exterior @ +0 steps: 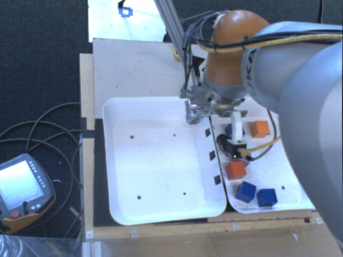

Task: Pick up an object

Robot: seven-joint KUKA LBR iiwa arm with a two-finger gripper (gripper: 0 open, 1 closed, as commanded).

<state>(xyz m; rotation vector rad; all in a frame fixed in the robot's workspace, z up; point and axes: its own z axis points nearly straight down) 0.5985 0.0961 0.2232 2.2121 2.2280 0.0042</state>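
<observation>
5 blocks (246, 190) in right bin (289, 194)

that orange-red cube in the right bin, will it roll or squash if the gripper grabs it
The orange-red cube looks like a solid block with flat faces, so it probably sits still rather than rolls. Its crisp edges suggest it is stiff, not squashy. The blue cube close by could get nudged if it is pushed.

Off the bench at eight o'clock, a teach pendant (21, 194) lies on dark carpet (43, 47), screen lit pale, orange trim along its lower edge. Black cables (51, 135) loop above it toward the bench at nine o'clock. Up at twelve o'clock, a bright floor patch (115, 23) carries a small blue mark (125, 12).
</observation>
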